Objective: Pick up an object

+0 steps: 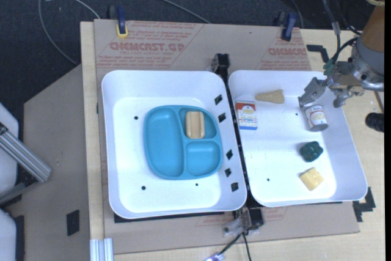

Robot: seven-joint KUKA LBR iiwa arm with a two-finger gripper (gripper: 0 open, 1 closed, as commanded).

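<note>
The grey two-finger gripper (322, 90) is hovering over the upper right part of the right-hand shallow white plastic bin (269, 192), reaching in from the right, and its fingers are standing spread apart with nothing between them. The nearest thing is a small silver cylindrical can with a red-and-white label (316, 117), which is lying on its side on the bin floor just below the fingertips, toward the near edge in the camera view. Its long axis is running roughly up and down the view, tilting slightly to the right (so the fingers would probably need to straddle its short, round width). The can is looking shiny and smooth, likely to roll if nudged. A dark green lumpy object (310, 151) is sitting farther down the bin, apart from the can.
</note>
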